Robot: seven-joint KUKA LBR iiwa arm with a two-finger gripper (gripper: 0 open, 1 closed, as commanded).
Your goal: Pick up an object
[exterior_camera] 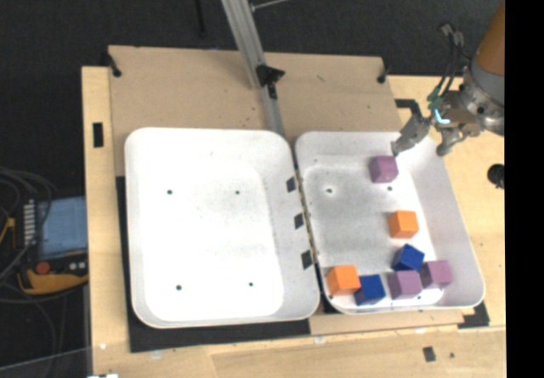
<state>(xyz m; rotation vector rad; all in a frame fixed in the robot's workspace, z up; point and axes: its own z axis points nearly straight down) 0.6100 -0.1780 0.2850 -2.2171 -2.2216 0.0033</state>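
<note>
Spread apart and gripping nothing, both fingers point(408, 135) of the two-finger gripper point(427, 141) are hanging over the far right rim of the right white bin point(344, 211). I am eyeing the small purple foam-like cube point(383, 168) lying just beside the nearer fingertip, apart from the orange cube point(403, 223) and the crowded blocks along the bin's near wall. I am judging it light, fairly stiff and not fragile; pinching two opposite flat faces looks best.

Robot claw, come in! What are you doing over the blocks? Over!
Gripper open, holding nothing, above right bin's far edge. Nearest purple block sits loose just below the fingers. Nothing between them.
</note>
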